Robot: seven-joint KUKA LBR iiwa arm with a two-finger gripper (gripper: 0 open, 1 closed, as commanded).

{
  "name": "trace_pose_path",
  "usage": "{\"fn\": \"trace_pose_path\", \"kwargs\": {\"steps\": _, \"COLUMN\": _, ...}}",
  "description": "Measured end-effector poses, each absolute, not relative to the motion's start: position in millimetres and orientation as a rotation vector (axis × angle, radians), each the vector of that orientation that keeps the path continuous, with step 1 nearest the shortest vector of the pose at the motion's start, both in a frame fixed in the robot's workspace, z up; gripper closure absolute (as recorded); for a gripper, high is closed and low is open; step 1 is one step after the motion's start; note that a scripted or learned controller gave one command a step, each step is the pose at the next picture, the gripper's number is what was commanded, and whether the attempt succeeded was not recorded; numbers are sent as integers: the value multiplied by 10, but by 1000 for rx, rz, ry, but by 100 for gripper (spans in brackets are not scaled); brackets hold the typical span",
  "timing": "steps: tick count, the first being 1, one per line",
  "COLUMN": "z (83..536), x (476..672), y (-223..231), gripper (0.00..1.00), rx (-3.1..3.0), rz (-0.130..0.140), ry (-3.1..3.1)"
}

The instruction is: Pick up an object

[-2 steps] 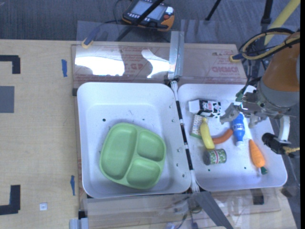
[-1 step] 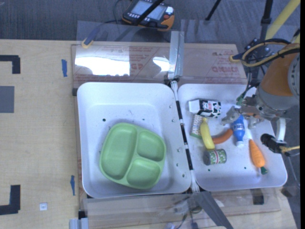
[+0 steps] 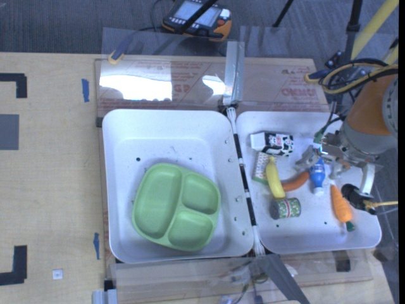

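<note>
Grey arm's gripper [image 3: 321, 160] hangs over my right bin [image 3: 367, 239], above a blue bottle [image 3: 317, 175] beside a carrot [image 3: 342, 209]; grip unclear, so next I'd descend squarely.

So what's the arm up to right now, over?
Gripper low in right bin, over blue bottle. Nothing seen held. Carrot, banana, can close by. Over.

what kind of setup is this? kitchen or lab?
Likely a robot lab bench: two white bins on a taped board, toy food like a banana, a teach pendant and tripod legs behind.
</note>
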State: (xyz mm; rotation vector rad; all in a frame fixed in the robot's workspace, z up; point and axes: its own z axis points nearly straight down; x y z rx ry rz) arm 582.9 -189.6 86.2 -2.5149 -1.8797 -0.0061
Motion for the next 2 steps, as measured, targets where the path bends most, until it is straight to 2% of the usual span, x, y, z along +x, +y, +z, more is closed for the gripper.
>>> {"fn": "trace_pose_path", "kwargs": {"steps": 1, "z": 969, "x": 5837, "y": -1902, "gripper": 100, "rx": -2517, "rz": -7, "ry": -1881}}
{"fn": "trace_pose_path", "kwargs": {"steps": 2, "z": 869, "x": 5878, "y": -1887, "gripper": 100, "rx": -2247, "rz": -2, "ry": -2197}}
